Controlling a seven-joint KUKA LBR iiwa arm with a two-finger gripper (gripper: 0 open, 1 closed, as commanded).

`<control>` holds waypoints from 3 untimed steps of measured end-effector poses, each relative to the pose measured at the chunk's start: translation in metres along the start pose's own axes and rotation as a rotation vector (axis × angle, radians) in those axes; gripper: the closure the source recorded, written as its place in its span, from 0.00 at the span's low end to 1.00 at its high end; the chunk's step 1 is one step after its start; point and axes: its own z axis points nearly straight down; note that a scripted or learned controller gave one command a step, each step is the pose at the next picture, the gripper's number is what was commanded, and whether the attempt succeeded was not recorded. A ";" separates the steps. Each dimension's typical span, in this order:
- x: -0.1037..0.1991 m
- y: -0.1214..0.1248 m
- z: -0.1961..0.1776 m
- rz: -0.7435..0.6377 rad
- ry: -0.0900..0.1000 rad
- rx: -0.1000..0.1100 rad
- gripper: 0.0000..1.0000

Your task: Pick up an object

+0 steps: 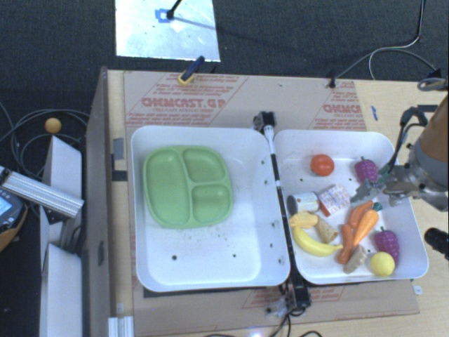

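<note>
- Toy food in the right bin (403, 153) is what I have to choose from: a red tomato (323, 164) near the upper middle, a purple grape bunch (365, 168) to its right, two carrots (358, 227), a banana (314, 243), a lemon (382, 263) at the lower right, and a small red-and-white box (334, 199).
- The left bin (151, 258) holds a green divided plate (188, 186), well apart from the arm's side.
- The claw (372, 188) sits at the right edge of the frame, low over the right bin, between the grape bunch and the upper ends of the carrots.
- I cannot tell from this slant whether it is spread or pressed together, and I see nothing pinched in it.
- My read: this is the approach step, with the pick not yet made.
- The next move calls for a straight descent onto one piece, most likely a carrot or the grapes just beside the claw.
- The crowding is the risk: carrots, box and grapes lie close together, so a sloppy close could nudge a neighbour instead of catching anything.
</note>
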 end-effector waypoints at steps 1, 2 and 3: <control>-0.024 0.032 0.133 0.002 -0.003 -0.012 0.00; -0.024 0.032 0.123 -0.001 0.000 -0.009 1.00; 0.043 0.058 0.056 -0.001 0.001 -0.002 1.00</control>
